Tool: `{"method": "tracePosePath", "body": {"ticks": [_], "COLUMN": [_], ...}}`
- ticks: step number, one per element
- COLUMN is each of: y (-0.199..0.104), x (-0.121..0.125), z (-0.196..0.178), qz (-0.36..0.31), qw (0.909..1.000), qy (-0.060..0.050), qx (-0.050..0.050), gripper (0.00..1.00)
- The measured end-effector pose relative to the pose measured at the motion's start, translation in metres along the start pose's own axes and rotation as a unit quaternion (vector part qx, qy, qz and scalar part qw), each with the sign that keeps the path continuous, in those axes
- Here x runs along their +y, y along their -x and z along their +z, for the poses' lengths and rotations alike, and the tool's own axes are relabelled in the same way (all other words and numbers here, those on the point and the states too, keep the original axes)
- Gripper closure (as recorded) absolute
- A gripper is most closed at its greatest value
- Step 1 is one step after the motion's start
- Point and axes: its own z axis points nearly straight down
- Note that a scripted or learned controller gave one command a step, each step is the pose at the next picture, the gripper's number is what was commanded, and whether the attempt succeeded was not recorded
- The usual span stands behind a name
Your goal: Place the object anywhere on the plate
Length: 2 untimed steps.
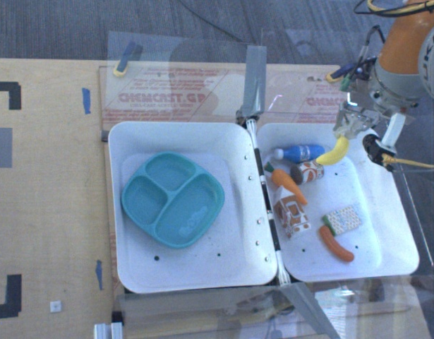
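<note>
Grey carpet surrounds a pale wooden bench (47,210) carrying two shallow white bins. Above the far edge of the right bin (393,253), a small yellow toy banana (334,151) hangs clamped at its upper end between the fingers of the grey two-finger gripper (349,127); its long axis slants down toward the bin's middle, the lower tip near a blue bottle (299,152). An orange carrot (288,186) lies beneath. The teal divided plastic plate (173,199) sits in the left bin (132,267).
</note>
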Motion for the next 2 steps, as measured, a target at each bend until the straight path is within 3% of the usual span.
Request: {"method": "tracePosePath", "body": {"ticks": [1,2], "y": [-0.058,-0.163], "x": [-0.015,-0.052], "z": [-0.066,-0.091], "qz": [-0.133,-0.1], "qw": [0.9912,0.9949], "qy": [0.002,0.002], "qx": [0.001,0.001], "gripper": [1.0,1.0]}}
